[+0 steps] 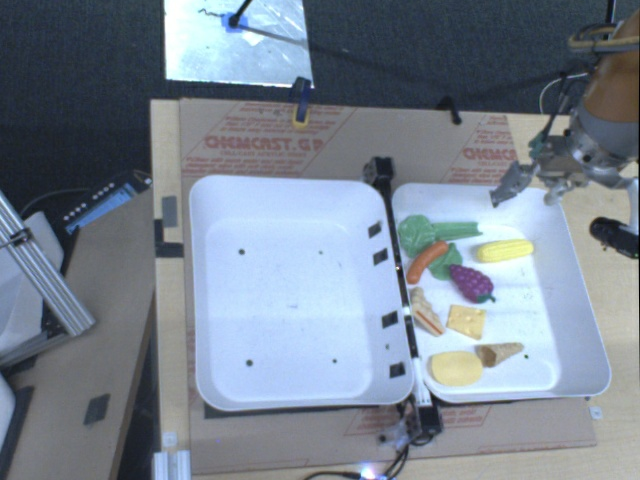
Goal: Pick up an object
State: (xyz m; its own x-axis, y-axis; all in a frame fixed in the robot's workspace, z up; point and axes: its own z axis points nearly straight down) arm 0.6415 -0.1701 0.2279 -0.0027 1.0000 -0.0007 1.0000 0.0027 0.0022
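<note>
We see the gripper (530, 183) hanging above the far edge of the right bin (575, 298), near its far right corner. Its two fingers are spread apart, one pointing toward the left at (505, 190), and nothing sits between them. The grey arm (610, 118) with its orange band reaches in from the right.

All the toy foods lie in the left half of the right bin. Nearest the far edge we find a green leafy vegetable (425, 233), with an orange carrot (428, 259) lying slantwise against it. Just to the right of these rests a yellow corn cob (505, 251), the item closest to the gripper, though well below it in the bin. A purple bunch of grapes (472, 282) sits near the middle. Along the bin's left edge lies a sandwich-like piece (427, 313), and beside it a yellow cheese wedge (466, 321). Toward the near edge we see a pale yellow round piece (456, 369) and a tan cone-shaped piece (500, 352).

The left bin (295, 368) sits beside the right one, the two touching along a shared edge.
</note>
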